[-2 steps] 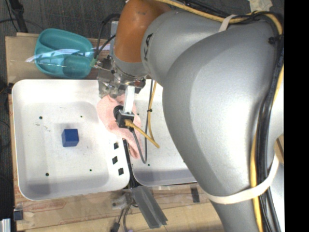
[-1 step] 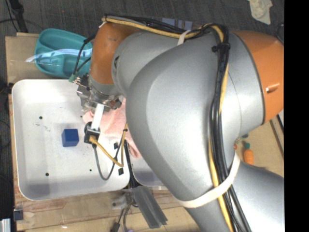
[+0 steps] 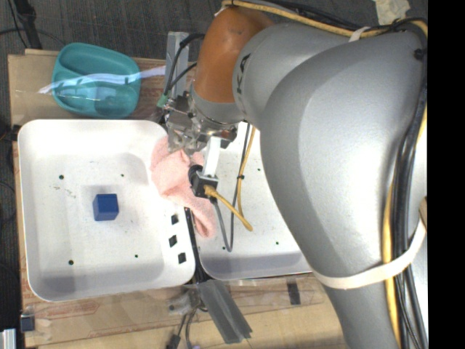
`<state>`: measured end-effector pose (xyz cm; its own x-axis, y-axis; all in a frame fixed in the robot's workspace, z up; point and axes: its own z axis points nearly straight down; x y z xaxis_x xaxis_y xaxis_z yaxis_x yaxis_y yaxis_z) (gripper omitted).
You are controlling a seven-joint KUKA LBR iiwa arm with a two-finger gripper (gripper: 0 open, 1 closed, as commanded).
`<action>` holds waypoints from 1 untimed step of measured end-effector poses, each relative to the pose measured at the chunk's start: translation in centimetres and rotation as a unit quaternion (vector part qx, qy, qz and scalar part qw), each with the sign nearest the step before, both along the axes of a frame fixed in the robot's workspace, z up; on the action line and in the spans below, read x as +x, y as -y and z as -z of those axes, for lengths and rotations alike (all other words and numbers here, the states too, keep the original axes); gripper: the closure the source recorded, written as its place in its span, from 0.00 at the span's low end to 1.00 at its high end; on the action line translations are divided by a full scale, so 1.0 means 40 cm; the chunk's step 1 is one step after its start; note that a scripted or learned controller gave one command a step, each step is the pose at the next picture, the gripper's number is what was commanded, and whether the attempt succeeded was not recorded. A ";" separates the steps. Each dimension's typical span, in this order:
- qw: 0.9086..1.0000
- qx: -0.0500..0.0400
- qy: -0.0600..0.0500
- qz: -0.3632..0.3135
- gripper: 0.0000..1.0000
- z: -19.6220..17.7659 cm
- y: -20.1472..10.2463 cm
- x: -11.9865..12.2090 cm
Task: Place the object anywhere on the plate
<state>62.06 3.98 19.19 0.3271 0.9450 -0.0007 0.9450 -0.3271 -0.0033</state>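
A small blue cube [image 3: 106, 206] rests on the floor of the left bin [image 3: 43, 151], left of centre. A pink plate-like object [image 3: 174, 177] leans tilted over the seam between the two bins, its lower end reaching toward the right bin [image 3: 269, 260]. My gripper [image 3: 184, 138] hangs below the orange wrist band, right at the pink object's upper edge and well to the right of the cube. The wrist and cables hide the gripper's tip, and nothing shows plainly in its grasp.
A teal bowl-shaped container [image 3: 96, 78] sits on the bench beyond the left bin's far edge. The big grey arm covers most of the right bin. A yellow cable [image 3: 234, 213] dangles over that bin's floor.
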 end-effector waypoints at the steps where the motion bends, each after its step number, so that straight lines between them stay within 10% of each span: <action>1: 0.999 0.000 -0.002 -0.047 1.00 0.004 -0.132 -0.054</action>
